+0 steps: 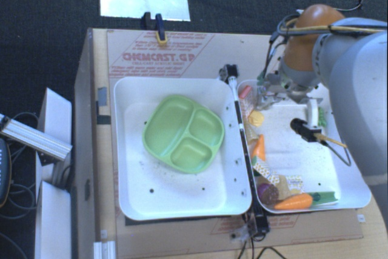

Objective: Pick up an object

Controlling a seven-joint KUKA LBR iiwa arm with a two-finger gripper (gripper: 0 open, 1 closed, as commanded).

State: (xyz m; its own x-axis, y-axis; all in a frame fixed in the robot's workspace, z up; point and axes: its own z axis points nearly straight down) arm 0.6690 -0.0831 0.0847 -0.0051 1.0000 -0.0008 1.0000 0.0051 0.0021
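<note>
Your bench [176,51] stands on dark carpet. A green plate [183,133] fills the left bin [130,191]. The gripper [271,94] hangs at the right bin's [351,188] far corner, above the yellow piece [256,119]; carrot [293,202] near front.

Bench [97,148] carries a sheet printed CHEMCAST GP [159,54], clamped at the far edge by a black-and-yellow clamp [159,27]. On the sheet: two white bins touching side by side, left bin [130,191] and right bin [354,191].
</note>
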